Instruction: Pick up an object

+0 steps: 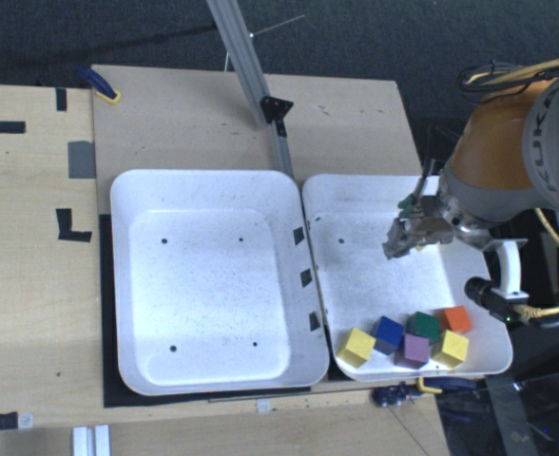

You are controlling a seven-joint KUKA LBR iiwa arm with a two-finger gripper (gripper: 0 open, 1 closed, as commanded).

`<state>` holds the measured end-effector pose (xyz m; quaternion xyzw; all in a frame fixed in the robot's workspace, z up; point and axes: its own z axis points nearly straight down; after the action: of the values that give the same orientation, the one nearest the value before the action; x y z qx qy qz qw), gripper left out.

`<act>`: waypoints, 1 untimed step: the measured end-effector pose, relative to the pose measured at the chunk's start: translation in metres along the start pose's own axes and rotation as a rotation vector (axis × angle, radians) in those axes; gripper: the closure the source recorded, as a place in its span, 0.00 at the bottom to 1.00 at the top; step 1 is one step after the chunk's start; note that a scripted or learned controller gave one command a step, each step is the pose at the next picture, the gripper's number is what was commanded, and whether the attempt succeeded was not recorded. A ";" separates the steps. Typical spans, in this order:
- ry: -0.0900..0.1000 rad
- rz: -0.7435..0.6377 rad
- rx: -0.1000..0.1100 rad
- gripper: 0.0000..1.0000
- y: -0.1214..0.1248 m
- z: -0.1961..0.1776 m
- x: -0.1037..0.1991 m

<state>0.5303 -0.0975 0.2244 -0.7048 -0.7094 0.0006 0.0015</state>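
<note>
Several small blocks lie in a cluster at the near edge of the right bin: a yellow block, a blue one, a purple one, a green one, an orange one and a second yellow block. My gripper hangs over the middle of the right bin, well above and behind the blocks. Nothing shows between its fingers.
The left bin sits beside the right one on the wooden bench. A grey metal pole slants across the back, ending at a black clamp. A blue and yellow tool lies at the bench's far left.
</note>
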 end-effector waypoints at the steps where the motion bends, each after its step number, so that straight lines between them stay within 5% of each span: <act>1: 0.000 0.000 -0.001 1.00 0.012 0.007 0.047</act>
<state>0.5420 -0.0502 0.2178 -0.7047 -0.7095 0.0003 0.0012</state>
